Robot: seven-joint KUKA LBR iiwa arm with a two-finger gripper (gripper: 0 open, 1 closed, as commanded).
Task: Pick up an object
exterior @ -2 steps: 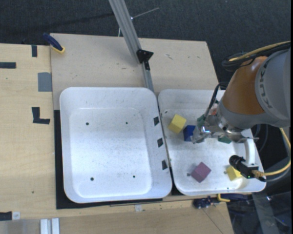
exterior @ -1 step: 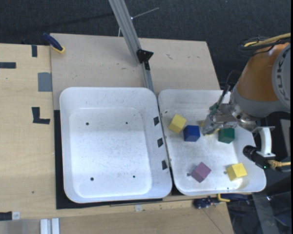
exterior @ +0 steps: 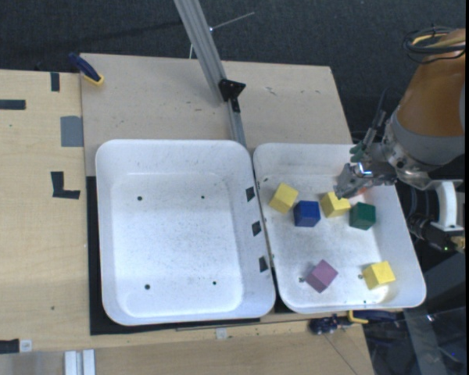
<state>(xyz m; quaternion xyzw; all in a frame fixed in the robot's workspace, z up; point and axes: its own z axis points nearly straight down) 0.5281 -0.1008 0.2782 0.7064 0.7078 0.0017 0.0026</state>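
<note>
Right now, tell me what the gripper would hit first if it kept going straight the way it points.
Most likely the yellow block: the gripper points down and left, just above it in the right bin. Depth is unclear from this slant, so it may just miss.

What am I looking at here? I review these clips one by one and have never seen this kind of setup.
One fixed camera looks down at a slant on a wooden bench with two shallow white plastic bins. The grey robot arm with an orange band reaches in from the right; its job is to pick up an object. Its metal claw hangs low over the right-hand bin, just above a small yellow cube. That bin also holds another yellow cube, a blue cube, a green cube, a purple cube and a third yellow cube. The left-hand bin sits beside it.
</note>
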